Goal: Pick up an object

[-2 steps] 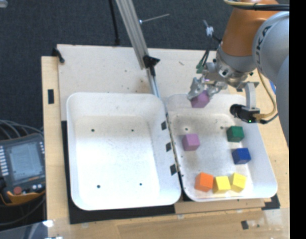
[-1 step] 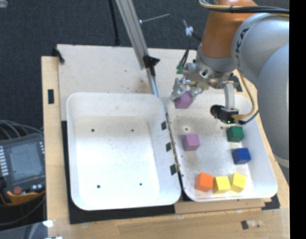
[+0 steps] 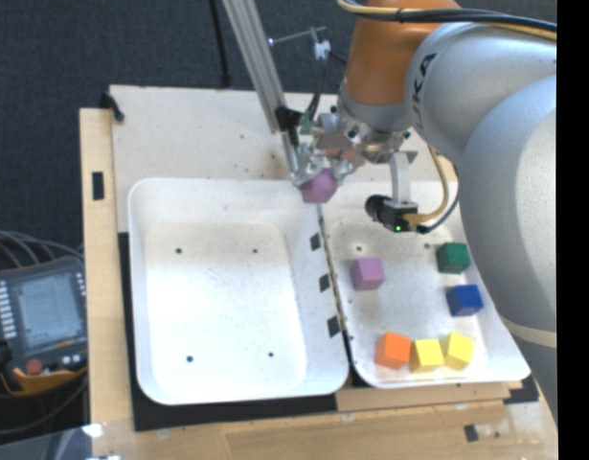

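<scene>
gripper (image 3: pixel 318 172): pinched on pink block (image 3: pixel 319 186), fingers either side
block position: directly below fingertips, raised over the divide between left bin (image 3: pixel 141 209) and right bin (image 3: pixel 505 353)
long axis: none, cube-like
clearance: judged lifted, pick looked secured

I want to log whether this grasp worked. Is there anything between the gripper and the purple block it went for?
Nothing visible. The gripper has a purple block between its fingers, above the divide between the two bins. Another purple block lies in the right bin.
</scene>
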Tool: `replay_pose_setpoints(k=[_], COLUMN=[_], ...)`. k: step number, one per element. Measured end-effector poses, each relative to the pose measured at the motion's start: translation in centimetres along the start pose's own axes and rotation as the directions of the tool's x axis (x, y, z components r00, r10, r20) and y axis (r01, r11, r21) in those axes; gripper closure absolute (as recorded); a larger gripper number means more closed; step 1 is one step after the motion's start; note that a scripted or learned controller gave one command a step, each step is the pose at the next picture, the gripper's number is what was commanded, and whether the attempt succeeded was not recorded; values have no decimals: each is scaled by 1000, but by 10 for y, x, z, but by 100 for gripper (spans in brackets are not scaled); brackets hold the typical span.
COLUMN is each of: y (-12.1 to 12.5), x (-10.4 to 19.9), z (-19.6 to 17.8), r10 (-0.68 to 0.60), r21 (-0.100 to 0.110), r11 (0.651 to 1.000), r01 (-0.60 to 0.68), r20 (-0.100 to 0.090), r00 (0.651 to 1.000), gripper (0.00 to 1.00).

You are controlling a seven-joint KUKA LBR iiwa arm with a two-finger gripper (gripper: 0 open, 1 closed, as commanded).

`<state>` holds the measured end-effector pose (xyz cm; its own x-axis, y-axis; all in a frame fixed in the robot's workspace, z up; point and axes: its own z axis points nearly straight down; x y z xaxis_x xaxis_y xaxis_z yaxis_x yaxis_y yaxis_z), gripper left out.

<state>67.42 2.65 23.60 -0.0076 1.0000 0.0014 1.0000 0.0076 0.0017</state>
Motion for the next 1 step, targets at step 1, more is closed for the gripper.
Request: replay_pose_setpoints(k=[1], y=[-15], x=[47], z=[0], r10=[1], r21=[4], r11=[1000], r01=[-1], r20=[0], r00=[1000], gripper=[100])
